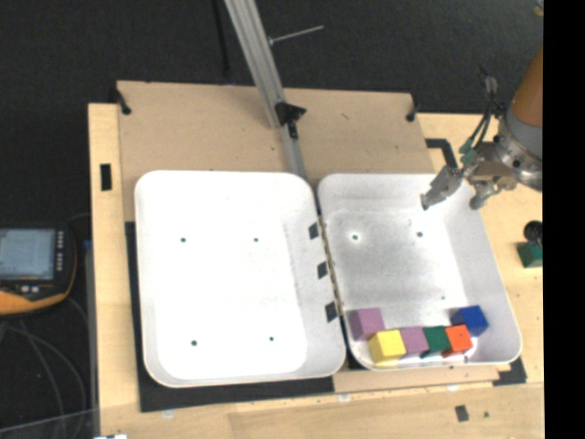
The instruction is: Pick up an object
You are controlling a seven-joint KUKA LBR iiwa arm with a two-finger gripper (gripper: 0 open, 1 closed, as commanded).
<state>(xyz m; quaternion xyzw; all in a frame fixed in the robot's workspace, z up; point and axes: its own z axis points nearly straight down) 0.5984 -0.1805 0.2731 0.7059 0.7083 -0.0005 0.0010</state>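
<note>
The gripper (454, 190) hangs over the far right corner of the right bin (393, 245), its two fingers spread apart with nothing between them, one tip pointing down toward the bin floor and the other out by the rim. And the targets? All bunched along the near wall of that same bin: a purple block (367, 321), a yellow block (388, 345), a second purple block (414, 339), a green block (436, 339), an orange block (458, 338) and a blue block (471, 318), most of them touching or just beside a neighbour. That crowding looks like the whole challenge. The smart pick, I'd say, is an end piece, the purple block on the left or the blue one on the right, since each seems to have a free face; the middle ones leave no gap for a finger. The arm needs to travel across the bare bin floor, which is wide open, then line the fingers up so they straddle one block without nudging the next. Watch the near wall and the right rim close behind the row: little room there. The left bin (228, 273) offers plenty of clearance.
</note>
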